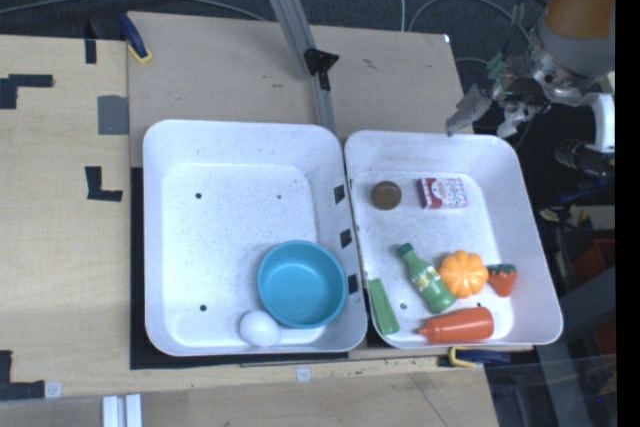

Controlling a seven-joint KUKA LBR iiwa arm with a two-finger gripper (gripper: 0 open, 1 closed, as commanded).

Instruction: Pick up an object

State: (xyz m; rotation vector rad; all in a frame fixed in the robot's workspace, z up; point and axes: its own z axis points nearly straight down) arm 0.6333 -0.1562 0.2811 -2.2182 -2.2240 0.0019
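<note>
Hovering with our claw [490, 111] just past the far edge of the right bin [530, 245], fingers apart and gripping nothing, we are judging the pick barely begun, the red-and-white packet [442, 192] lying nearest below it, untouched.

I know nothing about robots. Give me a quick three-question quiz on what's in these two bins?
1. True or false: the blue bowl lies in the right bin.
2. Which lies nearest the gripper? A) white ball B) red-and-white packet C) orange pumpkin
3. Fill in: the white ball touches the blue ____.

Key: 1 false, it lies in the left bin; 2 B; 3 bowl.
</note>
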